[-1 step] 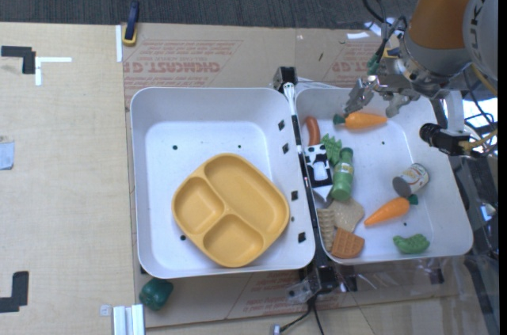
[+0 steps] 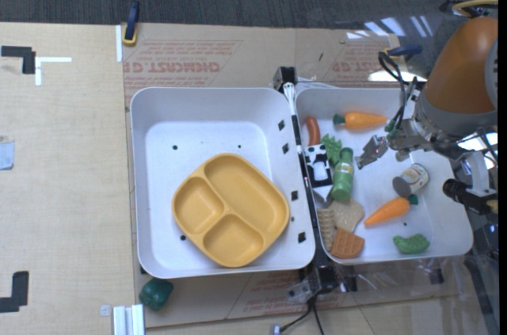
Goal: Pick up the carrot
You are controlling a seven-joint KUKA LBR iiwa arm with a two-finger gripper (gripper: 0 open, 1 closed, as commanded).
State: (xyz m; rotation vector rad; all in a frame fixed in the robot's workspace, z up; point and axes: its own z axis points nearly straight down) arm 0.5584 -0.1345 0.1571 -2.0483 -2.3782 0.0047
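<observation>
Two carrots lie in the right bin [image 2: 455, 242]. One carrot [image 2: 363, 119], orange with a green top, rests near the far wall. The other carrot [image 2: 387, 211] lies tilted in the near half, beside a silver can [image 2: 411, 179]. My gripper [image 2: 383, 145] hangs over the middle of the right bin, between the two carrots and apart from both. It looks open, with one grey finger [image 2: 369, 154] pointing down to the left and nothing between the fingers.
The right bin also holds a red sausage [image 2: 313, 129], a green bottle [image 2: 343, 176], a leafy green [image 2: 329, 145], crackers [image 2: 345, 213], a waffle [image 2: 347, 244] and a green pepper [image 2: 410, 244]. A yellow divided plate [image 2: 230, 208] sits in the left bin [image 2: 150, 167].
</observation>
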